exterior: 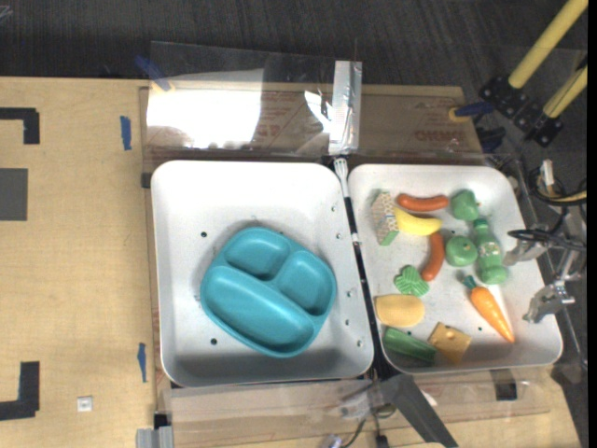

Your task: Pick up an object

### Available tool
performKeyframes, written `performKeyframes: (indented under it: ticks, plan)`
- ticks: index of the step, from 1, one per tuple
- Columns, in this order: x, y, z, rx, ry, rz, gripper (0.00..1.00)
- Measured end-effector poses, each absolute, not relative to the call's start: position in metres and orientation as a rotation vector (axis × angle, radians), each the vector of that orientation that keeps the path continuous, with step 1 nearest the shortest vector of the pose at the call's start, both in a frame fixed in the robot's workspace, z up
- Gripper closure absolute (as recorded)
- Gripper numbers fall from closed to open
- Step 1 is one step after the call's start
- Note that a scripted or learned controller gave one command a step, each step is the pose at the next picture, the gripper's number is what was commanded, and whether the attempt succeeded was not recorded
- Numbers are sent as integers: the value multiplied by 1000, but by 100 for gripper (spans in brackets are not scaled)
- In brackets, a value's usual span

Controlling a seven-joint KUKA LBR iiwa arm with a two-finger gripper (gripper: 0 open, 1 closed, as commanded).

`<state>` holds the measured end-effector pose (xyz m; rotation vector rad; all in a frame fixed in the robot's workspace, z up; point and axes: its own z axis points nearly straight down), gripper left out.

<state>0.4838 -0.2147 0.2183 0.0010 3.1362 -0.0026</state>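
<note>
Two shallow white bins sit side by side on the table (pixel 75 250). The left bin (pixel 177 203) holds a teal divided plate (pixel 269 289), lying slightly toward 5 o'clock of the bin's centre, with three compartments.

The right bin (pixel 532 343) holds a scatter of toy food. Toward 12 o'clock lie a red sausage (pixel 423 202) and, just below it, a yellow banana (pixel 418 224), with a corn cob (pixel 383 217) beside them at 9 o'clock. At 1 o'clock is a green broccoli piece (pixel 465 203). A green round fruit (pixel 460 250) sits near centre, touching a second orange-red sausage (pixel 434 256). A small green leafy piece (pixel 410 281) lies just beside that. Toward 6 o'clock are a yellow potato-like piece (pixel 400 310), a green cucumber (pixel 408 344) and a brown block (pixel 450 342). A carrot (pixel 491 312) lies tilted at 4 o'clock.

Metal parts (pixel 550 269) stand at the right bin's 3 o'clock rim; the claw's opening cannot be told, and nothing is seen between its fingers.
</note>
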Motion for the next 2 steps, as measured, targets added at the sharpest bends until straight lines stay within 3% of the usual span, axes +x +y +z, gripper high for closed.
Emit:
performKeyframes:
  ticks: [1, 2]
  plan:
    - [483, -224, 89, -133, 3126, -9, 0]
    - [505, -148, 90, -127, 3124, -1, 0]
